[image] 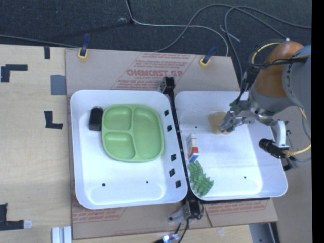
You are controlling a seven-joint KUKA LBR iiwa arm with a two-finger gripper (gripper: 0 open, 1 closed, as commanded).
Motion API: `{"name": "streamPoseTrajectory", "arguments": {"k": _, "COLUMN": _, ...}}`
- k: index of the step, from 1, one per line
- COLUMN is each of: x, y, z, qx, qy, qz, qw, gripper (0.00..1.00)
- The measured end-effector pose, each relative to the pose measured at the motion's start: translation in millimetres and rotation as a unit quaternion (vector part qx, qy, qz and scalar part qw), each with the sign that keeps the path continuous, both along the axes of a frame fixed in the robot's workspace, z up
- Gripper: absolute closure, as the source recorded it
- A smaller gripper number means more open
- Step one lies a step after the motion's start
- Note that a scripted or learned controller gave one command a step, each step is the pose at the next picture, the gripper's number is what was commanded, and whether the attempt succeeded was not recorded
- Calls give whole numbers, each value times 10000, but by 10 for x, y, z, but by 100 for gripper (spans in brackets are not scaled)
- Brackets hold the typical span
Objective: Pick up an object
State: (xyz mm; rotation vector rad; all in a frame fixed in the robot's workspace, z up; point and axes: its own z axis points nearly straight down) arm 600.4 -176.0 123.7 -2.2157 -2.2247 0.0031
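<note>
1. Camera view: the tool [229, 124] sits on a soft tan lump [217, 121] in the right bin's [253, 186] upper middle; its grip cannot be told.
2. Left bin [86, 186] holds a smooth green divided plate [132, 132].

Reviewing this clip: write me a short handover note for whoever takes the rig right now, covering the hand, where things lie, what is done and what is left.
Hand: down in the right bin, at a tan object near the bin's far side. Whether it has a grip cannot be told from this view.
Right bin also holds a small red and white tube and a green crinkled piece along its left wall.
Left bin: a green divided plate with a small black object beside it.
Done: the arm has reached the tan object.
Left: confirm a grasp and lift; nothing is clearly off the bin floor yet.
</note>
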Motion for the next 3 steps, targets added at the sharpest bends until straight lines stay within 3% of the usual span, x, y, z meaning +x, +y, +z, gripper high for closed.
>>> {"name": "streamPoseTrajectory", "arguments": {"k": 2, "x": 10, "y": 106, "z": 1216, "qx": -5, "qy": -40, "qz": -8, "qw": 10000, "gripper": 100}}
{"name": "streamPoseTrajectory", "arguments": {"k": 3, "x": 15, "y": 110, "z": 1296, "qx": 0, "qy": -18, "qz": -15, "qw": 10000, "gripper": 100}}
